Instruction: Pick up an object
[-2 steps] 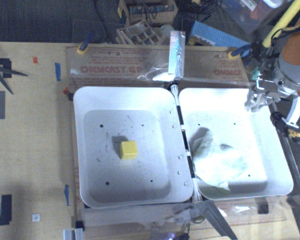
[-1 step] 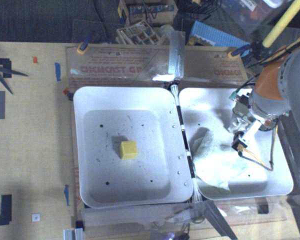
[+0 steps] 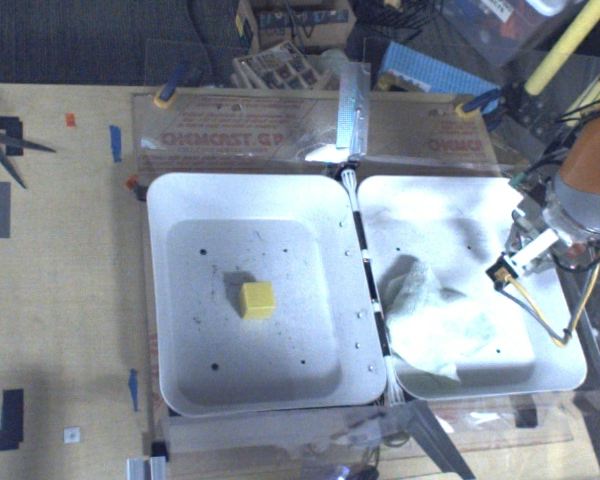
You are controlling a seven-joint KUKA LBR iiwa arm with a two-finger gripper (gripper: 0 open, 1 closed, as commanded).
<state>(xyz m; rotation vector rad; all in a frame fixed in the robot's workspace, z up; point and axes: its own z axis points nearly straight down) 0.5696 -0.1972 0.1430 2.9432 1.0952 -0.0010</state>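
Note:
A small yellow block (image 3: 258,299) lies near the middle of the left bin (image 3: 180,208). A pale, crumpled cloth-like thing (image 3: 425,308) lies in the left and front part of the right bin (image 3: 460,203), its grey end close to the divider. The arm's orange band and grey wrist (image 3: 585,183) come in at the right edge. My gripper (image 3: 530,220) hangs over the right side of the right bin, well to the right of the cloth and far from the yellow block. I see nothing held in it.
A raised rim (image 3: 365,268) divides the two bins. A yellow cable (image 3: 540,318) loops below the wrist over the right bin's right part. Cardboard, boxes and cables crowd the bench behind the bins.

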